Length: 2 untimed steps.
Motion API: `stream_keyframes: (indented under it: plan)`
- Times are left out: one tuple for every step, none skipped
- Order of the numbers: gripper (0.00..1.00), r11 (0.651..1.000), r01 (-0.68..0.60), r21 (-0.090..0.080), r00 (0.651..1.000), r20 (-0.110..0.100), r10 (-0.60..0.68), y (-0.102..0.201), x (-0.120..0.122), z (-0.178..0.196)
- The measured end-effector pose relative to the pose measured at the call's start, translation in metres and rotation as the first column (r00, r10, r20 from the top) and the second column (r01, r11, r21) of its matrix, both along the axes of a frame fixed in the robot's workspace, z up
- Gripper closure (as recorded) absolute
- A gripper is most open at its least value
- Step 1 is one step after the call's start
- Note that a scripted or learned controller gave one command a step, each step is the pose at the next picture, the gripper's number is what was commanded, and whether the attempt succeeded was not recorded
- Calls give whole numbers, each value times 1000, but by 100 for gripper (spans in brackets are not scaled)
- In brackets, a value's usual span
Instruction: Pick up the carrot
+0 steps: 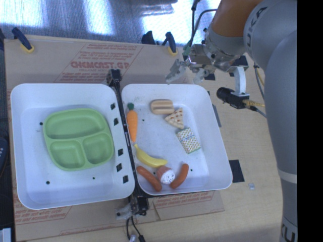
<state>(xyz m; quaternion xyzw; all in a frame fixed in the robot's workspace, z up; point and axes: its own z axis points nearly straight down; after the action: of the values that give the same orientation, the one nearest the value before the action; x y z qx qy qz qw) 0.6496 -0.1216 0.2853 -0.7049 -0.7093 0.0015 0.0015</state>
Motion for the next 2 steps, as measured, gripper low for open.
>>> stream_keyframes:
  plan:
    - [0,1000,15,0,1000,-2,-15,50,2,-66]
    - [0,1000,-7,-1,1000,-1,7,123,-25,-94]
